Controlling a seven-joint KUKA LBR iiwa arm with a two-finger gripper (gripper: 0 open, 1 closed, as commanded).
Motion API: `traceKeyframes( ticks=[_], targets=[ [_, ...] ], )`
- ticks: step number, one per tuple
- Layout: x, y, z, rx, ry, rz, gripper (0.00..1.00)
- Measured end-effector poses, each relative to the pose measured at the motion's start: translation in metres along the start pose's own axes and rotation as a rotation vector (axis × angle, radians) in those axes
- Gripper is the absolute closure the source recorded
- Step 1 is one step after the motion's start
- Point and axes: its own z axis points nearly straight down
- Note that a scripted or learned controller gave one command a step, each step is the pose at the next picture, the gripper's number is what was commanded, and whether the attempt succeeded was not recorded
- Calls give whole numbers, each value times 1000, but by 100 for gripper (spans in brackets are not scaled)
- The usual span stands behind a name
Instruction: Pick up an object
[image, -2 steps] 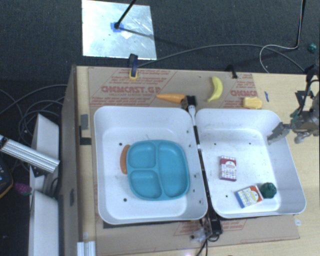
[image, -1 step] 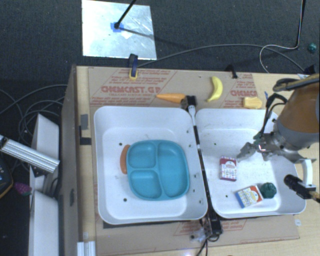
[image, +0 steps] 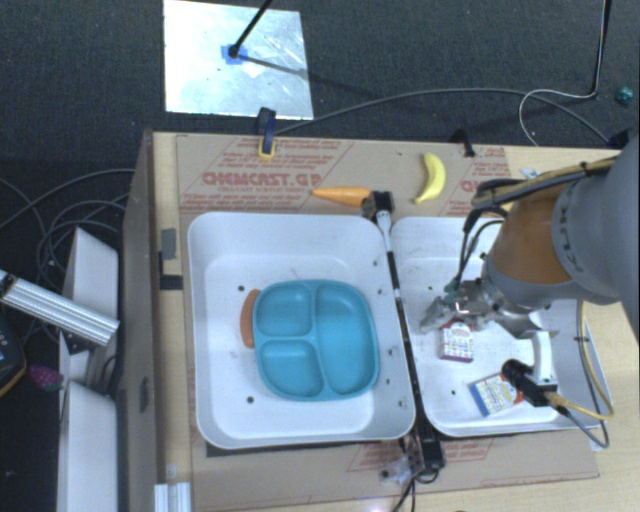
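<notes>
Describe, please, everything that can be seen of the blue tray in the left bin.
The blue tray is a divided plate that looks like plastic, light blue, with rounded corners and three compartments: two above and one wide one below. It lies flat, slightly turned, on the floor of the left bin, near its middle. An orange, sausage-shaped object lies along its left edge, seemingly touching it.

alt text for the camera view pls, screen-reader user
A grey robot arm with an orange band reaches from the right into the right white bin, its gripper low above a small red-and-white packet, with a blue-and-white box nearby. The left bin holds a blue divided tray; a banana and carrot lie on cardboard behind the bins.
</notes>
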Motion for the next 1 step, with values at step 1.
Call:
traceKeyframes(
  ticks=[1],
  targets=[
    [-1, 0, -10, -1, -1, 0, 100]
  ],
)
